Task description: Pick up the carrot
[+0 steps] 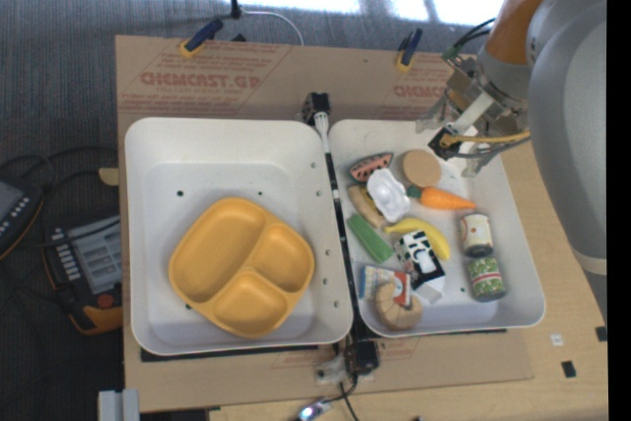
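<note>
On your left, dark carpet (pixel 59 35) with sunlight stripes runs round the bench (pixel 197 79), a brown board clamped along its far edge, and the left bin (pixel 148 153) holds a yellow divided tray (pixel 242 264). Across the middle seam, the right bin (pixel 518 286) is crowded, and your carrot (pixel 444 199) lies near its far right corner, just beside a round tan disc (pixel 422 169), touching nothing of the arm. Over that far right corner hangs the gripper (pixel 463 138); I can't tell you whether its fingers are spread or closed, and nothing shows between them.
</note>
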